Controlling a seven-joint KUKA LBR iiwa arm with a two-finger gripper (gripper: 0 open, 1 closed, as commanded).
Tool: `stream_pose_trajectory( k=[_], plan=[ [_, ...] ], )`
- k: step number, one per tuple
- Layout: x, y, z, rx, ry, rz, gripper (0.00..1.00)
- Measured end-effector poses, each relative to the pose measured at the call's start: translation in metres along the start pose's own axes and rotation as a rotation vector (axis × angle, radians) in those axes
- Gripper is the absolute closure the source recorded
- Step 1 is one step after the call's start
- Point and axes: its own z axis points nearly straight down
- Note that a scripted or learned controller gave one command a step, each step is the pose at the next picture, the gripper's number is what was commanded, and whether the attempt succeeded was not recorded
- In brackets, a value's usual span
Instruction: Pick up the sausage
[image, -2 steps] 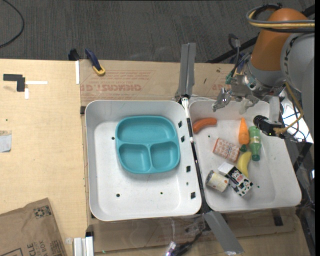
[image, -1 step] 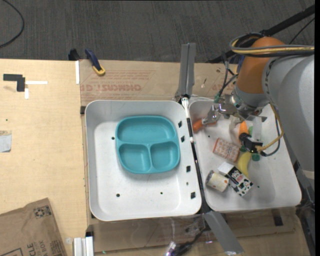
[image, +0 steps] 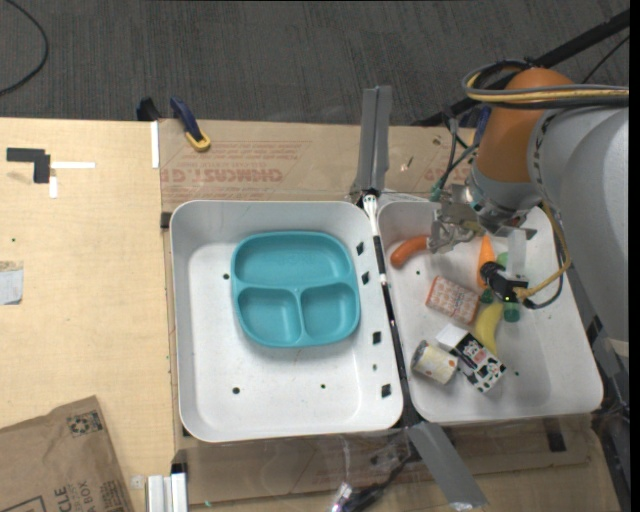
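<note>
The tool (image: 447, 232), its state impossible to tell, hovers upper right beside the orange-red sausage (image: 407, 251); it should straddle the sausage's middle.

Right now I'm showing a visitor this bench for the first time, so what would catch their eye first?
Probably the teal tray, alone in the middle of the left bin. Next, the grey arm with its orange band, reaching in from the right, its gripper down in the right bin beside the orange sausage. Below that lies a clutter of small things, a banana among them.
</note>
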Motion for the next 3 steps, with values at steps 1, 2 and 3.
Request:
stream_pose_trajectory(
  k=[1,2,3],
  plan=[
    [-0.001,0.000,-0.010,-0.001,0.000,0.001,1.00],
    [-0.001,0.000,-0.010,-0.001,0.000,0.001,0.00],
    [-0.002,-0.012,0.013,0.003,0.000,0.013,0.00]
  ],
)
